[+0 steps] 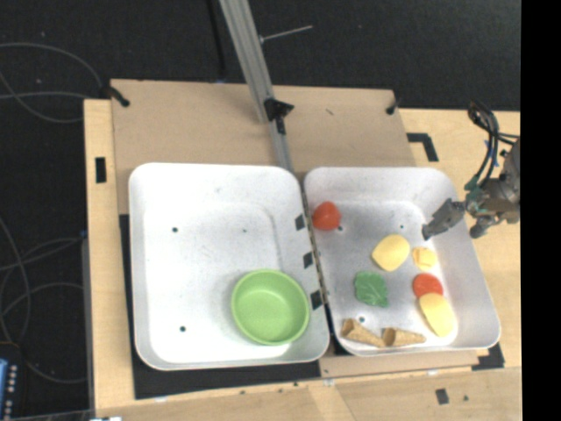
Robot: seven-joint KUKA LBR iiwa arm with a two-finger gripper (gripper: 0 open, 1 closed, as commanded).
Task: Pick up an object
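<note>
Fingers (458, 221) open over right bin (368, 182)

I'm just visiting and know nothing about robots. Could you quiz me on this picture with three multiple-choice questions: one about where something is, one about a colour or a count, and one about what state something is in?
1. Where is the green bowl?
A. In the left bin, near its front right corner
B. In the right bin, among the small items
C. On the bare bench behind the bins

2. How many red round items lie in the right bin?
A. None
B. Two
C. Five

3. What is the gripper holding?
A. The green bowl
B. The yellow item
C. Nothing that can be seen

Answers:
1. A: the bowl sits on the floor of the left bin, close to the divide between the bins.
2. B: one red item lies near the left wall, another towards the right.
3. C: the gripper hangs over the right bin's far right edge with no item between its fingers.
</note>
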